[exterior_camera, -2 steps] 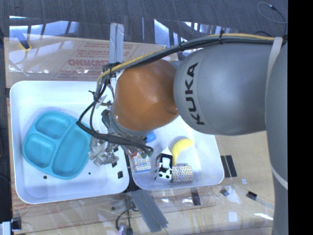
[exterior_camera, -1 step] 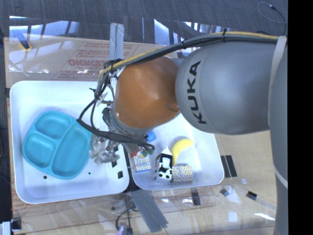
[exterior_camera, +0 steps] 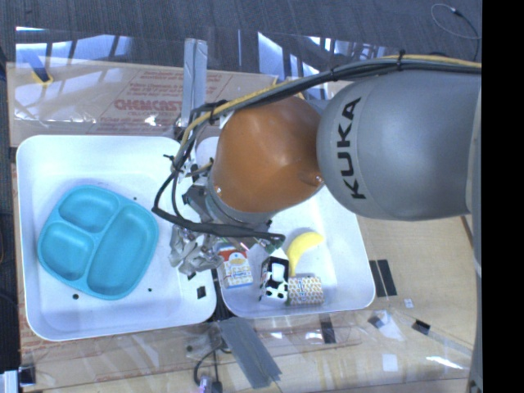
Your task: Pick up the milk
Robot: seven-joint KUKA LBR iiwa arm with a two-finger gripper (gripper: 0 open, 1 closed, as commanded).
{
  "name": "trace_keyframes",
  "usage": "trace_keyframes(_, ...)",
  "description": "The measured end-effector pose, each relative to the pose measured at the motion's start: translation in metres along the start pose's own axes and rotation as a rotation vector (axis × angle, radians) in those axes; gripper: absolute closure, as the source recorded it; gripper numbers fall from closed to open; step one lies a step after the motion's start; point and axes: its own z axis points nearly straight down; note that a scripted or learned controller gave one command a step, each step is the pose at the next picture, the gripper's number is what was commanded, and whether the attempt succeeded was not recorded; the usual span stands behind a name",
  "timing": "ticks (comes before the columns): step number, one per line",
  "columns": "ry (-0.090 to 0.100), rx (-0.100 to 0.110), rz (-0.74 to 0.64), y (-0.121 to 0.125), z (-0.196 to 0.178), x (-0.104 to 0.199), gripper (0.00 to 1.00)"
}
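Gripper point(exterior_camera: 190, 255) hung low at the seam between the two bins, at about seven o'clock from the orange band point(exterior_camera: 262, 158) of the arm, its metal parts tangled with cables. Whether it was open or closed could not be told from this slant; nothing showed plainly in its grasp.

The milk point(exterior_camera: 277, 279) was a small carton with black-and-white cow patches, lying in the right bin point(exterior_camera: 352, 244) near its front edge, at roughly four o'clock from the gripper and apart from it. Just beside the milk at three o'clock lay a speckled packet point(exterior_camera: 304, 290); at twelve o'clock sat a banana point(exterior_camera: 301, 247); at nine o'clock stood another small carton with a red-and-white label point(exterior_camera: 237, 268), which was the thing nearest the gripper. The left bin point(exterior_camera: 33, 219) carried a blue divided plate point(exterior_camera: 98, 241).

By my judgement the milk would be light, with thin card walls that dent under a hard squeeze and a smooth printed skin that may slip. Taking it across its two flat sides, near the middle, looked safest; the close neighbours left little room.
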Motion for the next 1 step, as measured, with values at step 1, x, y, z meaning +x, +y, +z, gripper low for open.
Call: trace_keyframes(1,0.001,-0.001,-0.079,-0.0076,0.015,0.0,1.0)
